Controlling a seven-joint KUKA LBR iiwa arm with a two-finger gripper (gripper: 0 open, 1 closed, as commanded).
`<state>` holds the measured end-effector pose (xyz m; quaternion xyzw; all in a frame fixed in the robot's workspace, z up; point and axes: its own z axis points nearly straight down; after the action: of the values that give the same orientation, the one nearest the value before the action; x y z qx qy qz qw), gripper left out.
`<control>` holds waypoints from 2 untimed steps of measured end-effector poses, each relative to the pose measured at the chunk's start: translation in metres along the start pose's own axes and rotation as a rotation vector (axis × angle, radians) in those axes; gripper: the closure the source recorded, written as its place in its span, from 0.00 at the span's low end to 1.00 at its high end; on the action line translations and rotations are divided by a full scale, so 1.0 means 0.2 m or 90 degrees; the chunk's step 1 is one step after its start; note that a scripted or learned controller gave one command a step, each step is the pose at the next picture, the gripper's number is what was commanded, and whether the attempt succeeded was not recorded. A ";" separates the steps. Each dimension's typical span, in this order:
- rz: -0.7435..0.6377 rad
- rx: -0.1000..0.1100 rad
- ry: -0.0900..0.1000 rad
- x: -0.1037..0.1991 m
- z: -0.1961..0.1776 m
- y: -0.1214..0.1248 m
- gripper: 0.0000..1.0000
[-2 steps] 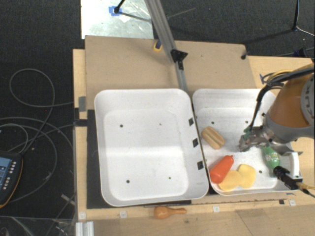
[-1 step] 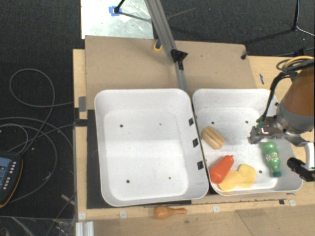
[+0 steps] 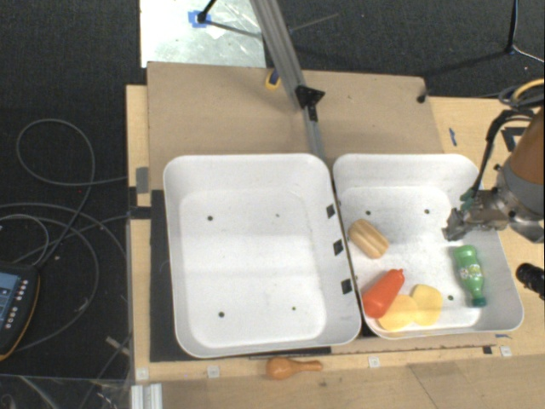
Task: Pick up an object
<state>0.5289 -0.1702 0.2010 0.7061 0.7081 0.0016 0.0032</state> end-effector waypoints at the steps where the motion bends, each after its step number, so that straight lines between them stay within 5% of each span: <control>1: -0.001 0.000 0.000 -0.03 -0.22 0.02 1.00; 2: -0.005 0.002 0.002 0.27 -0.24 0.12 1.00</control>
<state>0.5534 -0.1164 0.2483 0.7030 0.7112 0.0020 0.0009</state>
